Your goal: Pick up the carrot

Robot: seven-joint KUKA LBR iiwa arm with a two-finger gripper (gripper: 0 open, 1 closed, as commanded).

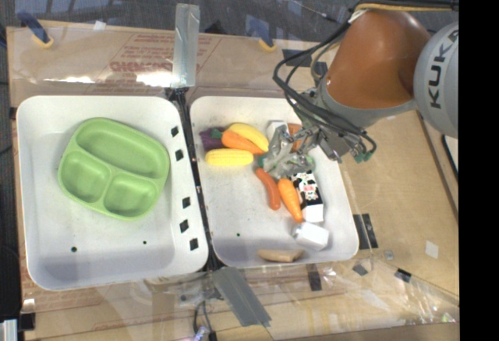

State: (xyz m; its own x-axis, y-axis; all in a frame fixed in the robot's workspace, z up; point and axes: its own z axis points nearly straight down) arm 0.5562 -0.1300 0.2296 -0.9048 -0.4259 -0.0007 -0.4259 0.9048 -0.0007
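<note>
Under the gripper (284, 150), grip state unclear, lie two carrots (289, 199).

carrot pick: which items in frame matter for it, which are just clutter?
Matters:
carrot, right bin
gripper, hovering just above the carrot's upper end
right bin

Clutter:
green divided plate in left bin
corn cob
yellow-orange piece
thinner orange-red piece beside the carrot
black-and-white carton
white block
tan piece

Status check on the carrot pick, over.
Gripper low in right bin, jaws unclear. Carrot lying free just below it. Orange pepper and cow carton crowd its sides.
</note>
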